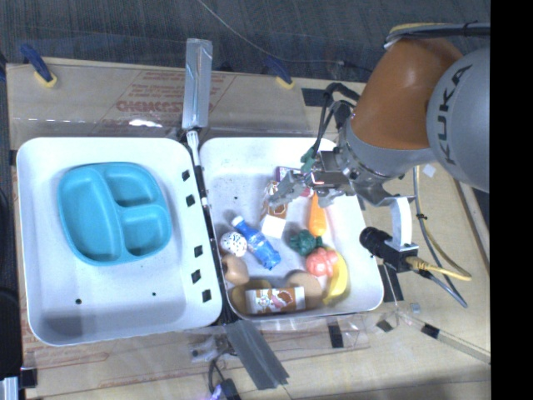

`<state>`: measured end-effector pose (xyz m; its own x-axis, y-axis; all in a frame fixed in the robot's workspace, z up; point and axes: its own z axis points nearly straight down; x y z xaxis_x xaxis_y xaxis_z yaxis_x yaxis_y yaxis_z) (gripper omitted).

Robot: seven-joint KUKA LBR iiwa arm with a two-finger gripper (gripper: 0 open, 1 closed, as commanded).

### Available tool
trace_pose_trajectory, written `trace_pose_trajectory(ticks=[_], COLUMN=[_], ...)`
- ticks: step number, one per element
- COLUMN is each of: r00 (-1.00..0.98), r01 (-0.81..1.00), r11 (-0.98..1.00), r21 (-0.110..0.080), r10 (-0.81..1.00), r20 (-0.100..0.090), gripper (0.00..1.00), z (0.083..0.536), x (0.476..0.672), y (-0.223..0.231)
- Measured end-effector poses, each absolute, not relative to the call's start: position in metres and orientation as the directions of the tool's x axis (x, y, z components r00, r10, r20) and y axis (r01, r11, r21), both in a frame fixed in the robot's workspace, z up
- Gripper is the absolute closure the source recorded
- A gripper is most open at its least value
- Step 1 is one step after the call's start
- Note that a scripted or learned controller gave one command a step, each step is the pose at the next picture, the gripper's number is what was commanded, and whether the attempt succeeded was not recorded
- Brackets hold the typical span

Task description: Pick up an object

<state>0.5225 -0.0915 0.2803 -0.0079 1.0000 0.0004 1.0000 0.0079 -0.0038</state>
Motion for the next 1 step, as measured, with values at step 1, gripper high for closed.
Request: trace_pose_trajectory(ticks=[1], r00=[0.076], r01=[0.997], r11=[-0.076], r21=[-0.012], r10=[0.997], r20=[0.002], gripper=[0.0], z=[0.1144], x=[0.4738], y=[-0.1176])
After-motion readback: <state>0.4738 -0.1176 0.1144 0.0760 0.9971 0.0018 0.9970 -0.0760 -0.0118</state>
